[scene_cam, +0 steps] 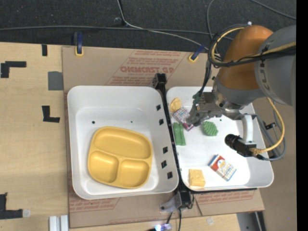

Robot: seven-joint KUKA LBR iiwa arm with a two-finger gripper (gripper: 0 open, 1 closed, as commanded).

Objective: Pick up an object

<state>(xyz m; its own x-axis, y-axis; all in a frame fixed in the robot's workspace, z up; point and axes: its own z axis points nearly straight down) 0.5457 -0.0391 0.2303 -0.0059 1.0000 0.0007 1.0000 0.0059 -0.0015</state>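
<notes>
gripper (193, 115) lowered at far-left of right bin (260, 177), over small wrapped packet (181, 115) | finger state cannot be told | green stick (179, 134) just beside | a clean grasp is favoured if fingers are centred on packet, away from bin wall

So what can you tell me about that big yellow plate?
The yellow plate looks like smooth plastic, with rounded corners and a raised rim. It is split into three hollows: one wide one along the far side and two smaller ones along the near side. It lies flat, right way up, on the floor of the left white bin, nearer the bin's front wall. Nothing sits in it, and the pincer is over in the other bin, well away from it.
</notes>
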